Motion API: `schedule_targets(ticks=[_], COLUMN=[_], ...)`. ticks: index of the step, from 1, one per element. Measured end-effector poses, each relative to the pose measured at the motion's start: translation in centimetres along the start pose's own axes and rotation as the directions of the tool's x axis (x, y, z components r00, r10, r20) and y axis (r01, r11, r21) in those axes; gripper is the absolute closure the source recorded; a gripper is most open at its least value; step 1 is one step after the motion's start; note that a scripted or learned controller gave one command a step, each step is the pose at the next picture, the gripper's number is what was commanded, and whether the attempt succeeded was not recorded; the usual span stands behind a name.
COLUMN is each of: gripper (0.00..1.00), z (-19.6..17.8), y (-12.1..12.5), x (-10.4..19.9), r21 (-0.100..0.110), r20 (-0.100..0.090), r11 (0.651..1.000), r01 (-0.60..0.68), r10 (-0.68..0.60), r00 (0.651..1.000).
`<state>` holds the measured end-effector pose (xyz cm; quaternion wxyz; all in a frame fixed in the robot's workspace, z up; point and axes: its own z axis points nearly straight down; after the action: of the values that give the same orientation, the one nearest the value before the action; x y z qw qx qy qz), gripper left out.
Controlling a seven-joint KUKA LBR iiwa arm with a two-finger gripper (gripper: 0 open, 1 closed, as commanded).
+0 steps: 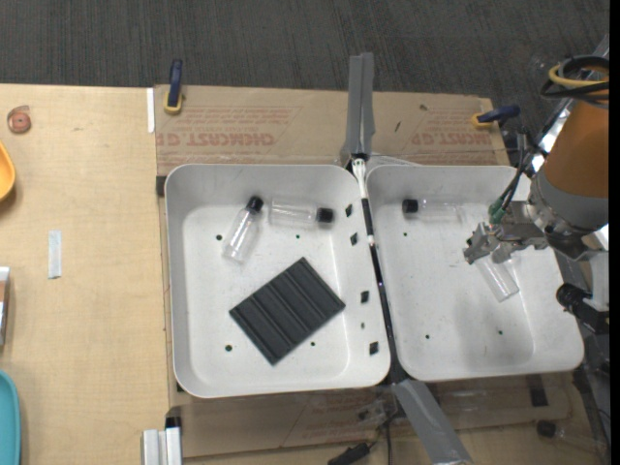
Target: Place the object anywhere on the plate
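The plate (288, 310) is a black ribbed rectangle lying slantwise on the floor of the left bin (174, 289). Two clear vials with black caps lie behind it, one (240, 231) tilted and one (300, 214) lying level. In the right bin (465, 352) a third capped vial (431, 208) lies near the back wall. My gripper (487, 248) hangs over the right bin's right half. A clear vial (502, 281) sits right beneath its tip, touching or nearly so; whether it is gripped is unclear.
A metal bar (360, 105) runs along the seam between the bins. Blue clamps (174, 85) (494, 116) hold the cardboard at the back. Small black clips (365, 296) sit on the left bin's right wall. An orange dish (5, 177) lies far left.
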<state>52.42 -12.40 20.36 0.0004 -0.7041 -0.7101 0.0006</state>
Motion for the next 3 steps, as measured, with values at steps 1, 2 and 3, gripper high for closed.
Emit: schedule_targets(ticks=[1,2,3], gripper=[1.0,1.0,1.0], z=[-5.1,-8.8,-3.9], y=[4.3,3.9,0.0], x=[8.1,16.7,25.9], r21=[0.001,0.001,0.004], r20=[0.001,0.002,0.002], r11=[0.984,0.993,0.983], r01=[0.18,0.116,0.184], r10=[-0.18,-0.116,-0.184], r00=[0.984,0.993,0.983])
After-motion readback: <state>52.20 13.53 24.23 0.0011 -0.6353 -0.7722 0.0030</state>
